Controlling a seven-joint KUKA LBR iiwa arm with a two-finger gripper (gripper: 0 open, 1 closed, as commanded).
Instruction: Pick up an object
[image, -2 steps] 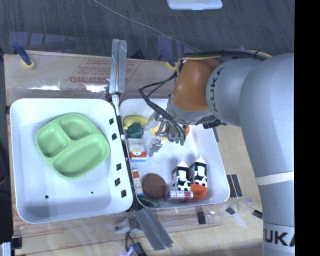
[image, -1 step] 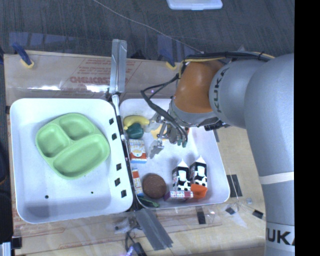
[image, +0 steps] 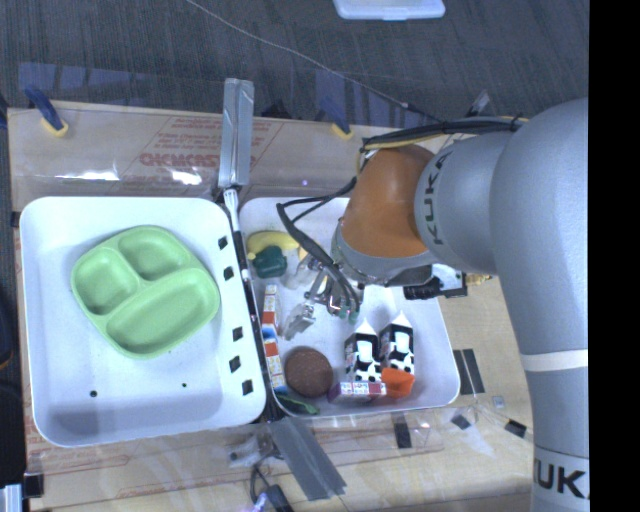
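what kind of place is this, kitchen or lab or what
Most likely a robotics lab bench set up for grasping trials: a KUKA arm reaches over two white bins, one with a green plate, the other with small toys.

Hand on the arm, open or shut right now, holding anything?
Hand: over the right bin; cannot be told whether it is open, closed or holding anything.

Two shallow white bins side by side: left bin (image: 50, 300), right bin (image: 440, 340). One green divided plate (image: 145, 290) with three compartments, in the left bin. In the right bin: one brown round object (image: 308, 369), one yellow item (image: 266, 242), one dark green item (image: 269, 263), two black-and-white cow-patterned figures (image: 380, 352), one orange piece (image: 398, 382), one long narrow striped stick (image: 270, 335). Smaller bits too blurred to count.
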